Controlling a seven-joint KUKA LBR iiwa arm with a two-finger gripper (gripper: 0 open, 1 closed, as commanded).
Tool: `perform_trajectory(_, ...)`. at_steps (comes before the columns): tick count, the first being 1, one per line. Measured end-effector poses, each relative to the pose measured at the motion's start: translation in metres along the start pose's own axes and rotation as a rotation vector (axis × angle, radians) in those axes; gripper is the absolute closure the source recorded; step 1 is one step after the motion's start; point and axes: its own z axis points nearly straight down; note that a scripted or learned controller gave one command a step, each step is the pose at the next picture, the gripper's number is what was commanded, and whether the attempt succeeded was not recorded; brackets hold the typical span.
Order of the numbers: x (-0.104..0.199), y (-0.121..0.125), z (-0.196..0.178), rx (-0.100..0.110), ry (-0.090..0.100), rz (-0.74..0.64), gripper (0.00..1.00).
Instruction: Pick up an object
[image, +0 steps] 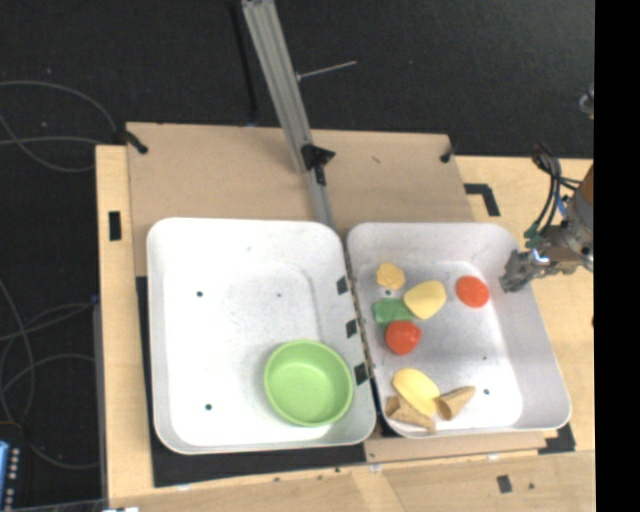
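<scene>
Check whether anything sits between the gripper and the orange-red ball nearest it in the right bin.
Nothing visible does. The gripper sits at the right bin's right rim, and bare bin floor separates it from the orange-red ball.

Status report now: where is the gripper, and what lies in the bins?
Gripper at right bin's right rim, nothing held. Toy foods clustered mid-bin, nearest the orange ball. Green bowl in left bin.
</scene>
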Motion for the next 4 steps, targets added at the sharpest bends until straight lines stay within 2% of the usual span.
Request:
perform_trajectory(1,-0.002,0.005,-0.044,0.000,0.000,0.000,1.00)
perform_trajectory(4,0.142,0.043,-0.038,0.005,0.002,-0.002,1.00)
